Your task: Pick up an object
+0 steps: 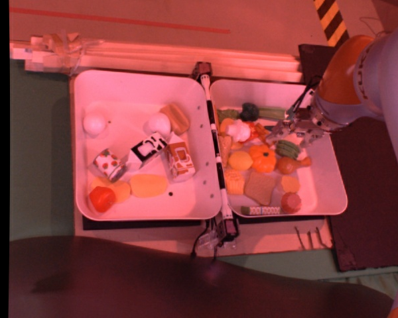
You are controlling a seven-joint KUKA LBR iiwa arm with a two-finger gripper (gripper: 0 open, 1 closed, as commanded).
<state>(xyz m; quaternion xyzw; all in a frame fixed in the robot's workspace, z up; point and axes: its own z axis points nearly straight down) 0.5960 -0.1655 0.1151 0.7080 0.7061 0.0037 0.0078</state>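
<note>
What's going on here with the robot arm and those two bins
A grey and orange robot arm reaches in from the right and hangs its gripper over the right bin, just above a green toy among piled play food. Whether it holds anything is unclear. The left bin holds more toys, untouched.

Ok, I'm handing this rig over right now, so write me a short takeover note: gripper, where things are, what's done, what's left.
Gripper: low over the right bin, above the green round piece; finger state unclear, nothing visibly held.
Right bin: crowded with toy food, including an orange pumpkin.
Left bin: a red piece, a yellow piece, two white balls and small cartons.
Done: no pick confirmed.
Left: grasp one object and lift it.
</note>
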